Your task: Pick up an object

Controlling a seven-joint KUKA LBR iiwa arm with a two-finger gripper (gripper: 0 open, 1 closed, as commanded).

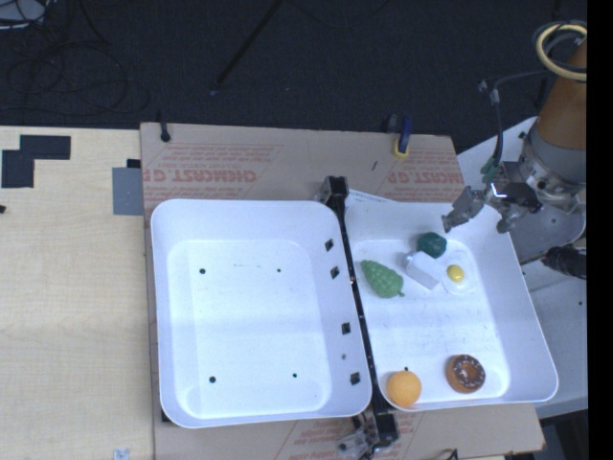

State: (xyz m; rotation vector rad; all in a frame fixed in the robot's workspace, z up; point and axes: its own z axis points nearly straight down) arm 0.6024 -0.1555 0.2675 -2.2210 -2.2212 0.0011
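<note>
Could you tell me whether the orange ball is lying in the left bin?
No, the orange ball lies in the right bin, at its near edge beside the brown doughnut.

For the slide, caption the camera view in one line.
Grey arm's open claw hovers over the right white bin, above a dark green round toy, with nothing between its fingers.

- The arm (565, 113) is cut off by the top of the view, so its upper part is lost above the orange band.
- The end effector (488, 211) is seen small and at a slant; whether anything lies between its prongs cannot be told.
- A small white block (421, 272) is partly covered by the dark green object (432, 245) touching it; what it is cannot be told.
- The clamp hardware (369, 437) at the near end of the divider is cut off by the bottom edge.
</note>
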